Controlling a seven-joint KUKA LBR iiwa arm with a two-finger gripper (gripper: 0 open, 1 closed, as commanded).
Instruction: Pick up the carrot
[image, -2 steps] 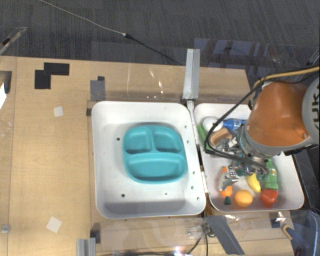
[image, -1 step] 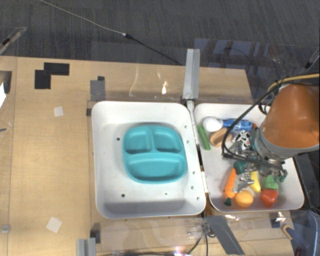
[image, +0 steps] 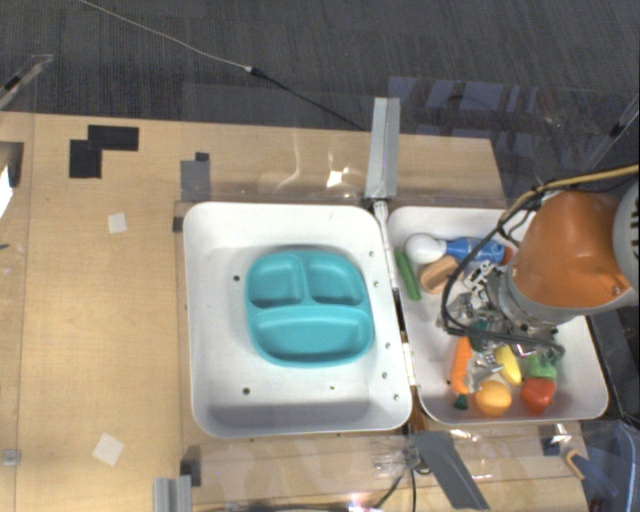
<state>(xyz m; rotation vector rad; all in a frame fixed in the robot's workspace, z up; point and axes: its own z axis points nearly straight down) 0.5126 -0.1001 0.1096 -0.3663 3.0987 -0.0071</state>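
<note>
two white bins: the left bin holds one teal tray; the right bin holds one carrot, just beside the gripper, whose jaw state i cannot tell.

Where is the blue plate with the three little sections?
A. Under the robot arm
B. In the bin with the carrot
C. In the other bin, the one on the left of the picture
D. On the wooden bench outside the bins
C. The blue plate lies in the left bin, while the carrot sits in the right bin with the other toy foods, beneath the gripper.
</note>
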